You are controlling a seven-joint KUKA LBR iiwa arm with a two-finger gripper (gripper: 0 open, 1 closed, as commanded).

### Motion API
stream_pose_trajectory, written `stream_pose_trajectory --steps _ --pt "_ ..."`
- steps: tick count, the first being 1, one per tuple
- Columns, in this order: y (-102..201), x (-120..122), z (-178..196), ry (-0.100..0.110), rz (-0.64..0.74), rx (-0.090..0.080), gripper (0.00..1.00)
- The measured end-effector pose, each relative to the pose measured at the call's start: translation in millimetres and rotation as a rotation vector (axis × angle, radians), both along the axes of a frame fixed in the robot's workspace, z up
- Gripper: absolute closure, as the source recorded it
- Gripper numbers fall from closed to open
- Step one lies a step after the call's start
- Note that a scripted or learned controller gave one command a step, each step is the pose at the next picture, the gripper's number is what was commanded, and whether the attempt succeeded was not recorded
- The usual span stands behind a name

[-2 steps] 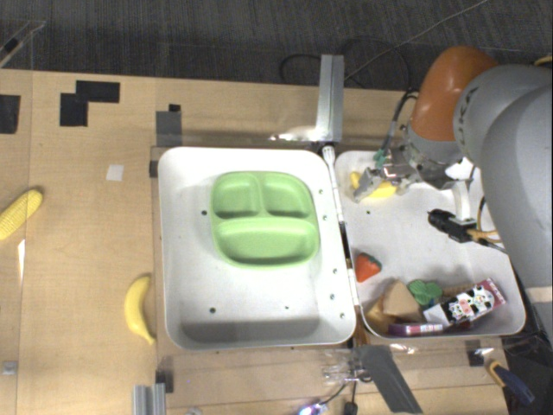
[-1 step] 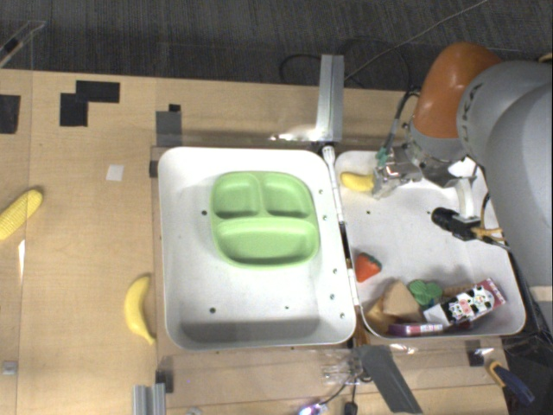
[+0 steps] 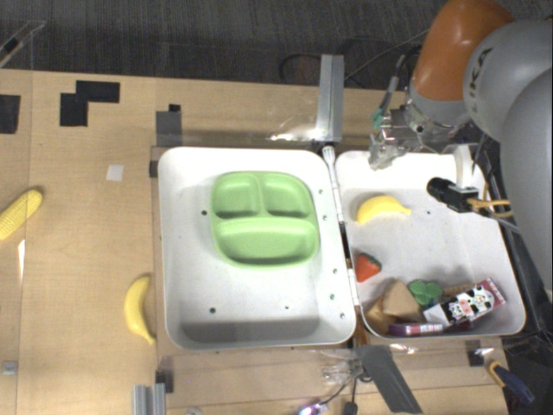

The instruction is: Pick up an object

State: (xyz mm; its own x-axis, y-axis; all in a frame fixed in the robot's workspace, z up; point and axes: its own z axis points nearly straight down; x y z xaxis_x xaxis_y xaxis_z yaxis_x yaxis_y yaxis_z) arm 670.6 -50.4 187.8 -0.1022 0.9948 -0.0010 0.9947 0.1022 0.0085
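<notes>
My gripper (image 3: 378, 156) hangs over the far left corner of the right bin (image 3: 484, 249), with nothing seen in it. A yellow banana-shaped toy (image 3: 383, 208) lies just in front of it, a little toward the bin's middle. Nearer the front lie a red strawberry (image 3: 367, 267), a brown piece (image 3: 397, 302), a green piece (image 3: 424, 291), a black-and-white carton (image 3: 471, 304) and a purple item (image 3: 404, 328), crowded together in the front corner.
The left bin (image 3: 186, 232) holds a green divided plate (image 3: 263, 216). On the bench to the left lie a yellow banana (image 3: 136, 308) and a corn cob (image 3: 19, 214). A metal post (image 3: 331, 93) stands behind the wall between the bins.
</notes>
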Motion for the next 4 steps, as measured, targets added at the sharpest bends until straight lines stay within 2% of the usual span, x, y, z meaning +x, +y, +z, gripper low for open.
stream_pose_trajectory --steps 1,2,3,4 --pt "-0.1 -0.2 -0.4 0.001 0.0 0.0 0.0" --pt "-78.1 -10.4 -99.7 -0.001 0.031 -0.001 0.0" --pt "-50.9 -43.0 -98.4 -0.002 0.077 -0.001 0.0" --pt "-49.0 -40.0 -85.3 -0.012 0.078 0.001 1.0"
